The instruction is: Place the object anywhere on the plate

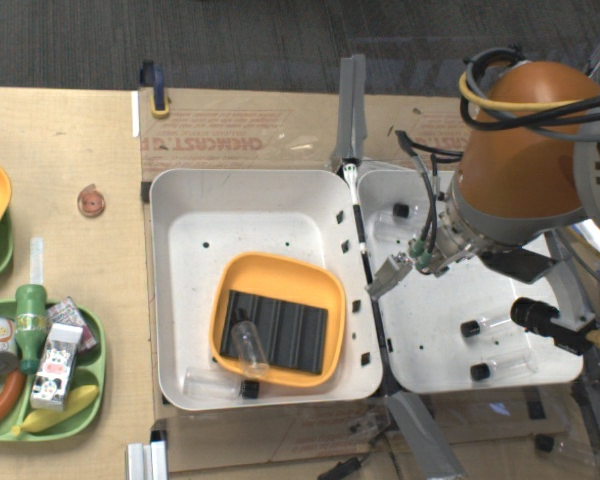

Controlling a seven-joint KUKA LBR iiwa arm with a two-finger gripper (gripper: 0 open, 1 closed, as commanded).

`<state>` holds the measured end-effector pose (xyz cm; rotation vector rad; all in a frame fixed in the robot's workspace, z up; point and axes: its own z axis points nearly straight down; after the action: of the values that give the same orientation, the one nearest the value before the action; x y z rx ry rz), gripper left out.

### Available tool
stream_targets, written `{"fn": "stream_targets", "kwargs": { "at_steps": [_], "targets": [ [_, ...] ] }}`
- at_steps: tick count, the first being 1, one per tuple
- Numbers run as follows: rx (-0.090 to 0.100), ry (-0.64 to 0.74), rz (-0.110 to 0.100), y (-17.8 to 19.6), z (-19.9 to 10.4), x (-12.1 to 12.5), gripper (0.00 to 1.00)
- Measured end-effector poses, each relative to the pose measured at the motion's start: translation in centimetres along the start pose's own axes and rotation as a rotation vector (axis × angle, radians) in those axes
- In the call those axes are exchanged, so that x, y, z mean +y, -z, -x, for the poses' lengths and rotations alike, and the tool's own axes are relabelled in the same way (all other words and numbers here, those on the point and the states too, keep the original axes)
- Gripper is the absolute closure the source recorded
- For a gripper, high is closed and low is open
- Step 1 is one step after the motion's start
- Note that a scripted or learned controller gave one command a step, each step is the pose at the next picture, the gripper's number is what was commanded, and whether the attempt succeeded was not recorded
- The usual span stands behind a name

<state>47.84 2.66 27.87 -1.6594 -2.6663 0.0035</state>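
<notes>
From my station I have the single overhead camera, so I work from that. The left bin (175,268) holds the yellow plate (325,283), which sits toward the bin's front half. A black ridged block (290,330) lies flat across most of the plate. Resting on that block, near its front-left corner, is a clear vial (247,345), on its side and inside the plate's rim. I take this vial to be the task's object. If so, it is already on the plate and the placing looks done. A second clear vial with a black cap (218,386) lies on the bin floor just in front of the plate, off it.

The grey arm with its orange band (525,128) hangs over the right bin (430,358), reaching in from the right. Its gripper (382,279) points down and left, close to the wall between the two bins and well apart from the plate. I cannot tell whether it is released or clenched, since the wrist and cables crowd it, and I see nothing carried in it.

Three more capped vials (485,325) lie scattered on the right bin's floor, presumably the stock to pick from. My guess is that this bin feeds the plate.
</notes>
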Motion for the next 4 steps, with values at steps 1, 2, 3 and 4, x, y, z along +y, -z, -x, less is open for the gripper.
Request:
{"fn": "stream_targets", "kwargs": {
  "at_steps": [1,2,3,4],
  "targets": [
    [-0.001,0.042,0.000,-5.7,10.8,1.5,0.00],
    [-0.001,0.011,0.001,-8.5,15.5,2.5,0.00],
    [0.000,0.286,0.002,-8.6,18.3,-7.3,0.00],
    [-0.002,0.185,0.003,-8.5,24.3,-6.1,0.00]
  ]
}}
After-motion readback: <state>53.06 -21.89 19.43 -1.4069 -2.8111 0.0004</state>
